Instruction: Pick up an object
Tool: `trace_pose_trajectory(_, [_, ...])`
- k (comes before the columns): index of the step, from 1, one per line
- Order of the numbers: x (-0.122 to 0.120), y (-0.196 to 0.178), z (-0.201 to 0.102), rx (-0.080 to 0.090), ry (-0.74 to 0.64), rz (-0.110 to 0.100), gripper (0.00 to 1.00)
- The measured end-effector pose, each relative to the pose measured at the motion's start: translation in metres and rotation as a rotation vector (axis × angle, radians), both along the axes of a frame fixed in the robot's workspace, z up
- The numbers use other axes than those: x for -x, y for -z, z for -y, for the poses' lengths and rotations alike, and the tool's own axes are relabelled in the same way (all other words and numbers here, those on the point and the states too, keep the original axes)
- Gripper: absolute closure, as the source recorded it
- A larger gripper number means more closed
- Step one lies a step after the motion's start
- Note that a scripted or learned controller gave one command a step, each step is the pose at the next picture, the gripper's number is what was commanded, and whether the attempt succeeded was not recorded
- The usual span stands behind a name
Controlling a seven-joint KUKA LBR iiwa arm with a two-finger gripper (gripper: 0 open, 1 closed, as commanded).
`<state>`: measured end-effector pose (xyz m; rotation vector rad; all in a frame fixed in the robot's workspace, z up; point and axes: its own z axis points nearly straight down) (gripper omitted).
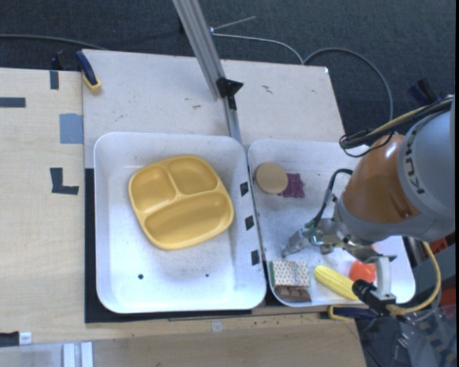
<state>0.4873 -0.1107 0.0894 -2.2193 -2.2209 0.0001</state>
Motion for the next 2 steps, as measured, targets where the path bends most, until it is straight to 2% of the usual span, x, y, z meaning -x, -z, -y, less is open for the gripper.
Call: trace_pose_trajectory(2, [0.0000,0.0001,0.0000,0.000,0.000,0.000,0.00])
